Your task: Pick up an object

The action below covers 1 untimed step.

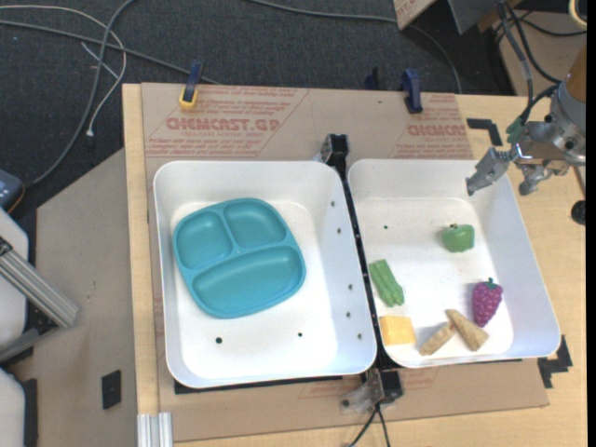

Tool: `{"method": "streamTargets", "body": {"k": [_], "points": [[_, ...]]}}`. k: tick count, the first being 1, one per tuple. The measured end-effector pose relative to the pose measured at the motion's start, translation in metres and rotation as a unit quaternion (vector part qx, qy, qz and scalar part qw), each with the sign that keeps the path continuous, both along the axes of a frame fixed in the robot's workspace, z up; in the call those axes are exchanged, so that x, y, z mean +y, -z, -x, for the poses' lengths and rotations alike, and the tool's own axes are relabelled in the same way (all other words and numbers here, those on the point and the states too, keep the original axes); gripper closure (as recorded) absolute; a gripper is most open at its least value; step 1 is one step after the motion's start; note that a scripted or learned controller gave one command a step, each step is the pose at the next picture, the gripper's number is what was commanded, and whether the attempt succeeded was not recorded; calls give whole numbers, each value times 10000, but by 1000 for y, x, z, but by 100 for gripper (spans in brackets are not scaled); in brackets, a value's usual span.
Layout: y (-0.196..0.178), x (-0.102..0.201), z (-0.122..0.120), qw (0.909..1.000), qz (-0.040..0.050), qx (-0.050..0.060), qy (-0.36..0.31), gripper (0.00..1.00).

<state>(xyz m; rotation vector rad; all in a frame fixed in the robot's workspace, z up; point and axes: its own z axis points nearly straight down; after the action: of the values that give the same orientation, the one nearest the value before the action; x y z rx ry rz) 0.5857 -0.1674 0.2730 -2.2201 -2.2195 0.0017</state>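
Observation:
My gripper (507, 176) hangs above the far right corner of the right bin (410, 189), its two fingers spread open with nothing between them. Below it in that bin lie a green pepper (457, 237), a green pickle-like piece (386, 282), a purple grape bunch (486, 301), a yellow cheese block (398, 330) and two tan bread sticks (453, 332). The pepper is the nearest to the gripper, a little down and to the left of it.
The left bin (186, 343) holds a teal divided plate (240, 256). A black clamp (334, 147) sits at the far end of the seam between the bins. Two blue clips (411, 91) pin the cardboard at the back edge.

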Motion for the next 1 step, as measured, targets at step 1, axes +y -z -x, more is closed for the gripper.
{"method": "streamTargets", "body": {"k": [1], "points": [[-1, 0, 0, 10000, 2, -9, -2, 0]]}}
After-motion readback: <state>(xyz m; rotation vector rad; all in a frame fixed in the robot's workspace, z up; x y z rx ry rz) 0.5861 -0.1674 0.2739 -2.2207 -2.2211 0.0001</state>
